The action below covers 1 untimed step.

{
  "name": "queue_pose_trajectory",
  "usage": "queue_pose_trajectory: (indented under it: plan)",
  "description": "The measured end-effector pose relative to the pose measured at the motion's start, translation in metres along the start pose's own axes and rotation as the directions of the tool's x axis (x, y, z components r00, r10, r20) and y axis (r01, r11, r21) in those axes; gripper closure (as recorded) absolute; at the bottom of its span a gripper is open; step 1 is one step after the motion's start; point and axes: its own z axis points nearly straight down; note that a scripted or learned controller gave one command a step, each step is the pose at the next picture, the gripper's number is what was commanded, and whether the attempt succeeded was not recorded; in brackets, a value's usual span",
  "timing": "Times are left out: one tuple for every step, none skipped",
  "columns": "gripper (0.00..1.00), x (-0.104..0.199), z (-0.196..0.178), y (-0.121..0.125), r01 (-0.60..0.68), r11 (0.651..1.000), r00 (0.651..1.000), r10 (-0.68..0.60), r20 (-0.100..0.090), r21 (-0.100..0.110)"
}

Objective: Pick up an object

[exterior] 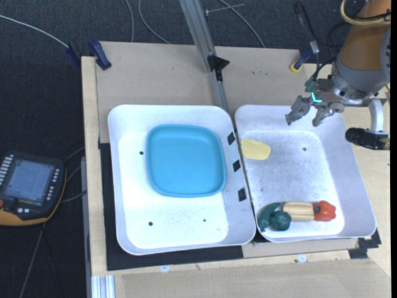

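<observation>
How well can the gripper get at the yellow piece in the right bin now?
Probably yes. The gripper hangs with fingers apart over the right bin's far edge, and the yellow piece lies alone by the left wall, with bare floor between them.

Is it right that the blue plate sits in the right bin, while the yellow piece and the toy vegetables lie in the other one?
Not quite. The camera view shows the blue plate in the left bin, not the right. The yellow piece and the toy vegetables do lie in the other one, the right bin.
</observation>
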Motion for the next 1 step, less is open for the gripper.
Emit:
queue_pose_trajectory:
  plan:
    - [0.0, 0.0, 0.0, 0.0, 0.0, 1.0, 1.0, 0.0, 0.0, 0.0]
